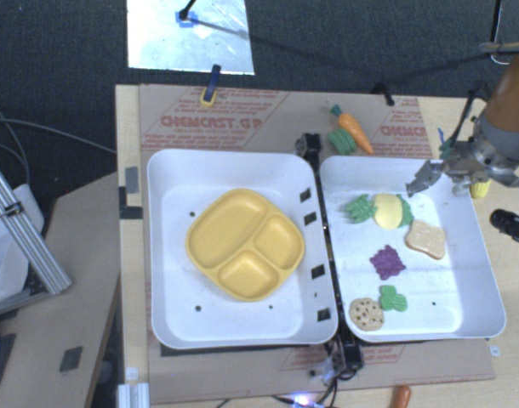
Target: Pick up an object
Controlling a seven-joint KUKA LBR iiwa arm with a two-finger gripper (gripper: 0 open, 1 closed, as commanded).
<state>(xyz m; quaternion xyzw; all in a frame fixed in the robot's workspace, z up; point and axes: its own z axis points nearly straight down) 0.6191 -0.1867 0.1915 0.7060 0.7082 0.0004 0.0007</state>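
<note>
The gripper (423,179) hangs over the right bin (476,253), its fingers seemingly parted and bare, though small and blurred; near it lie a smooth yellow lemon (388,211), a flat toast slice (426,240), knobbly purple grapes (387,262) and a speckled cookie (366,314); the left bin (170,185) bears a yellow compartment plate (244,243); both bins rest on printed cardboard (242,117); the arm is cut off at right.

Arm (508,109) cut off by the right edge above the orange band. Tool (430,177) small and blurred; finger state not readable. An orange object (401,395) at the near edge was cropped, kind unclear. Printed lettering on the desk (210,121) partly covered by the left bin (234,161).
</note>
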